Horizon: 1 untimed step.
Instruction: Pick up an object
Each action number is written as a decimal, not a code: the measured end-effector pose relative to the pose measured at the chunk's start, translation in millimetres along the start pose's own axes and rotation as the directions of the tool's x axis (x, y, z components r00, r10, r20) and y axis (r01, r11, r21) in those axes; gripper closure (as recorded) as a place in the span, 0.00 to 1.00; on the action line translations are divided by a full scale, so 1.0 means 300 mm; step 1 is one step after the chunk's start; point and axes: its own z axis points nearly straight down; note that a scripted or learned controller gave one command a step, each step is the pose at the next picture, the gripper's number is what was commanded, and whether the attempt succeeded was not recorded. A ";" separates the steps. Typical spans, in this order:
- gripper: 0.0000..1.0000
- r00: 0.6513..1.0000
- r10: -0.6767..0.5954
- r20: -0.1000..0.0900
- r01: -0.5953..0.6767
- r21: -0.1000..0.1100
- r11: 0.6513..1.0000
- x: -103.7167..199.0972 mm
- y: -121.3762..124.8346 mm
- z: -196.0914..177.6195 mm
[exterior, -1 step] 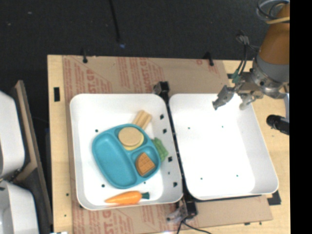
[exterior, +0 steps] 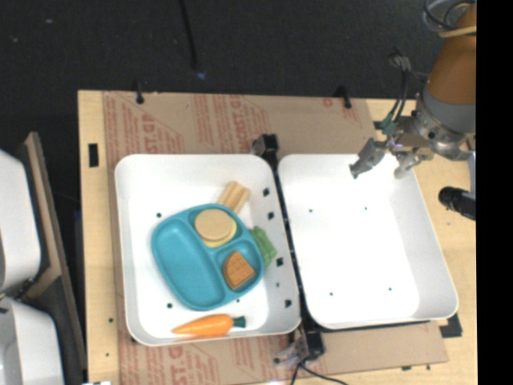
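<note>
Claw (exterior: 385, 161) hangs over the far right corner of the right bin (exterior: 417, 295), its two fingers spread apart with nothing between them, though at this size the tips are hard to read with certainty. Every candidate for picking lies in the left bin (exterior: 132, 215), well apart from the claw and to its left and nearer side. Closest along that line is the pale wooden block (exterior: 235, 195), tilted against the far edge of the blue divided tray (exterior: 184, 267); the tray carries a round tan biscuit (exterior: 216, 225) and a brown waffle-like piece (exterior: 239, 269). A green leafy piece (exterior: 264, 245) sits just beside the tray's right edge. The orange carrot (exterior: 207, 325) lies alone on the bin floor at the near side, its long axis running left to right, so a grip across its narrow width would likely suit it best. Both bins rest on the cardboard-covered counter (exterior: 160, 123). Reaching anything means crossing the divider between the bins leftward.
</note>
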 end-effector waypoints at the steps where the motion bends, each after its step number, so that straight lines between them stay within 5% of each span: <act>1: 0.00 1.000 0.000 -0.001 0.000 0.005 1.000 -0.002 -0.018 0.205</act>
